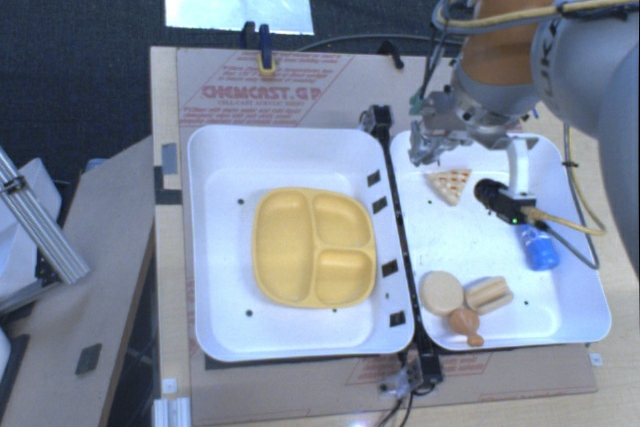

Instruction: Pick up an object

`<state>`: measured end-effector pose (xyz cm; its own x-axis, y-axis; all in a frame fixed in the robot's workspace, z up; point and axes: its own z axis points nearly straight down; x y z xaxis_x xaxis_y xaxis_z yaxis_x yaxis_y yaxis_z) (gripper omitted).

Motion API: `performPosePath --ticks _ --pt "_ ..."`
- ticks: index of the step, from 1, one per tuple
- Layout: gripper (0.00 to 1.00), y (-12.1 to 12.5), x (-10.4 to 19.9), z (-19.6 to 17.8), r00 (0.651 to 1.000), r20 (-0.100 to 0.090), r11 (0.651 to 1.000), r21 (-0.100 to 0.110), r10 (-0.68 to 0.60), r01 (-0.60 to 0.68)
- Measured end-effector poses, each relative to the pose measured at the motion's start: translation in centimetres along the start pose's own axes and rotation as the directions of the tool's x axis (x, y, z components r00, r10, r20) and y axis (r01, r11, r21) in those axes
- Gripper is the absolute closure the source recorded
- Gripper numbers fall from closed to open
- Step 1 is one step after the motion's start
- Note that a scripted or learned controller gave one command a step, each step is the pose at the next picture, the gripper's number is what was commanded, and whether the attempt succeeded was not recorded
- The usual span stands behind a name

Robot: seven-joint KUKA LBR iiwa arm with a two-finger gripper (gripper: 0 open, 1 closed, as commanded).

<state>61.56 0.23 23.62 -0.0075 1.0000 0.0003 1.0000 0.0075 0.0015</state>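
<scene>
My gripper point(424, 151) hangs over the back left corner of the right bin point(570, 315), with nothing seen in it. A toy pizza slice point(449, 183) lies just to its front right, apart from it. A small blue object point(540, 250) lies toward the bin's right side. Near the front edge sit a round tan biscuit point(441, 292), a tan bread piece point(488, 294) and a small brown drumstick point(465, 323), close together.
The left bin point(215, 215) holds a yellow divided plate point(313, 246) at its middle. A black-clipped divider point(388, 215) runs between the bins. The arm's orange and grey body point(530, 15) looms over the right bin's back edge.
</scene>
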Motion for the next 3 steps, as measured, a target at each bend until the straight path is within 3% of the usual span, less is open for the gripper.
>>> performPosePath --ticks 2,3 --pt "1.0 -0.7 10.2 -0.6 1.0 -0.001 1.0 0.0 -0.001 0.001" --pt "0.0 -0.7 9.9 -0.5 1.0 0.0 1.0 0.0 0.003 -0.003"
